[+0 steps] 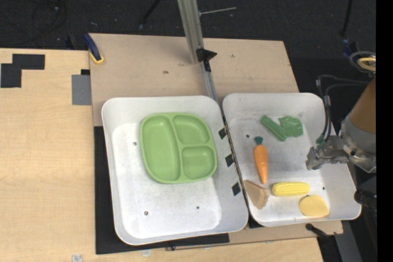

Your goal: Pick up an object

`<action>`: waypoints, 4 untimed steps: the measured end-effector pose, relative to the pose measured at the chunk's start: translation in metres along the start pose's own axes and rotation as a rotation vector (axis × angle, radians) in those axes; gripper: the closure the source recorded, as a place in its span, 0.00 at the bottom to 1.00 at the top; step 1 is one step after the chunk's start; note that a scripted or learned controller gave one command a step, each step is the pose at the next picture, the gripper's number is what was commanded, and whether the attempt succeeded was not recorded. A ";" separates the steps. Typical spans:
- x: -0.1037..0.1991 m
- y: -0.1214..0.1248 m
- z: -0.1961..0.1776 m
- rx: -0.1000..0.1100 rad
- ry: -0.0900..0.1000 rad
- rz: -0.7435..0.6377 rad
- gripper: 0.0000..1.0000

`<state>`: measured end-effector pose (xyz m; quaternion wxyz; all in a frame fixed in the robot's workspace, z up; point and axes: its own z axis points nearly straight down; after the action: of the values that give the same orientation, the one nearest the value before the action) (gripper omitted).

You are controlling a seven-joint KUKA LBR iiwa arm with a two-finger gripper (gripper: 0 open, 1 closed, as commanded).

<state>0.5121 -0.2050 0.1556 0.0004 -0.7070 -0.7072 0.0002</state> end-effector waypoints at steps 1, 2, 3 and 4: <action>-0.001 0.003 -0.062 -0.003 -0.001 -0.001 1.00; -0.002 0.004 -0.111 -0.003 -0.001 -0.002 1.00; 0.055 0.007 -0.106 0.002 0.001 -0.003 1.00; 0.109 0.017 -0.089 0.003 0.001 -0.003 1.00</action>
<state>0.5293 -0.0964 0.2450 0.0017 -0.7059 -0.7083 0.0007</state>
